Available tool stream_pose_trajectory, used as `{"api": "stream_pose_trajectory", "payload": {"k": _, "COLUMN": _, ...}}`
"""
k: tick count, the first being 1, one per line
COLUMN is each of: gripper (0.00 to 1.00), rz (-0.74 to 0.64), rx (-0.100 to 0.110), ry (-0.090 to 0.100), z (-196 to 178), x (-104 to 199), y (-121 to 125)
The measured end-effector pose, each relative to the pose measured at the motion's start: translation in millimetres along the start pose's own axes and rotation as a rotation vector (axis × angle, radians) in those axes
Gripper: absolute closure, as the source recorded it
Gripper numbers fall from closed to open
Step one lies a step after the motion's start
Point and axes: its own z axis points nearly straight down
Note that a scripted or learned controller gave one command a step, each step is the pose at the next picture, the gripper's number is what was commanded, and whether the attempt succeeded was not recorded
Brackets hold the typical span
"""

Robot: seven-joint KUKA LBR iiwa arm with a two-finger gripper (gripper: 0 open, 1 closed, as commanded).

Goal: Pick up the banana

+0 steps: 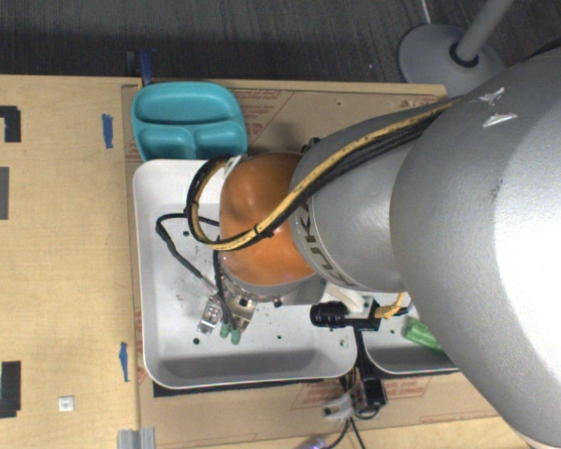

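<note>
The arm [430, 204] hides most of both bins [159, 251].

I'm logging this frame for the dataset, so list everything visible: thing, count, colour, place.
Bin: two, white, side by side on the bench; the left one shows most.
Divided tray: one, teal, just beyond the left bin's far edge.
Green item: one, in the right bin, mostly covered by the arm; kind unclear.
Tape marks: several, blue, on the bench left of the bins.
Arm: one, grey with orange band, over the left bin.
Tool: one, green-tipped, low in the left bin.
</note>
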Motion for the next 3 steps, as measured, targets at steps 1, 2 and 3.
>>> {"api": "stream_pose_trajectory", "payload": {"k": 1, "gripper": 1.00, "rz": -0.187, "rx": 0.008, "ry": 0.000, "z": 39, "x": 4, "y": -2}}
{"api": "stream_pose_trajectory", "payload": {"k": 2, "gripper": 1.00, "rz": -0.185, "rx": 0.005, "ry": -0.002, "z": 29, "x": 4, "y": 0}}
{"api": "stream_pose_trajectory", "payload": {"k": 3, "gripper": 1.00, "rz": -0.185, "rx": 0.002, "ry": -0.004, "z": 19, "x": 4, "y": 1}}
